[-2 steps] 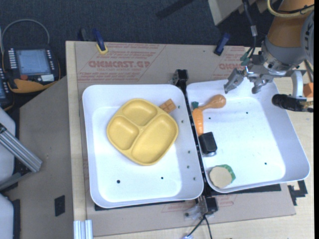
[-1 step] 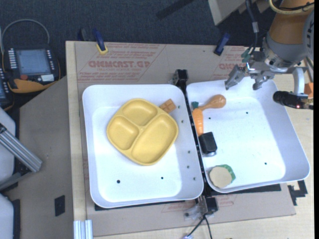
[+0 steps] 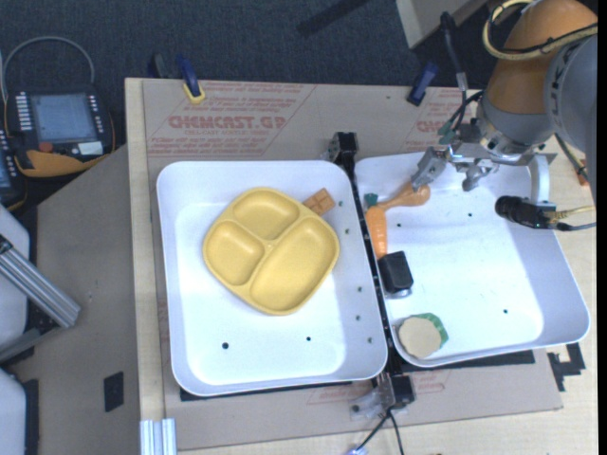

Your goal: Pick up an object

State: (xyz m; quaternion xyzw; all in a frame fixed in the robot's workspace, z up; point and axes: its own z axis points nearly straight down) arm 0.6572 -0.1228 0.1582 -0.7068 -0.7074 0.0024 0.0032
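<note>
My gripper [image 3: 453, 167] hangs over the far part of the right bin [image 3: 531, 282], and its fingers are spread apart with nothing between them. One finger [image 3: 429, 167] slants down to the left and ends just above the tan end of a spoon [image 3: 410, 197]; whether it touches the spoon I cannot tell. The arm [image 3: 531, 60] comes in from the upper right, its orange band bulging above the wrist.

Sweeping from the left, I see a handheld pendant [image 3: 57, 131] lying off the bench at the far left edge. On the brown board [image 3: 285, 112], a blue and yellow clamp [image 3: 192, 81] sits at the far edge. The left bin [image 3: 190, 349] holds a yellow tray [image 3: 271, 250] with three compartments, lying a little toward the far side. A small brown block [image 3: 320, 201] rests at the tray's far right corner, touching or just beside it.

In the right bin, everything I might pick lies along the left wall. A carrot [image 3: 377, 229] lies lengthwise there, next to the spoon. Just nearer to me is a black block [image 3: 395, 273]. At the near left corner sits a round tan disc [image 3: 420, 336] with a green rim behind it. A black cylinder [image 3: 520, 210] with a cable sticks out at the right, over the bin's far right side.
</note>
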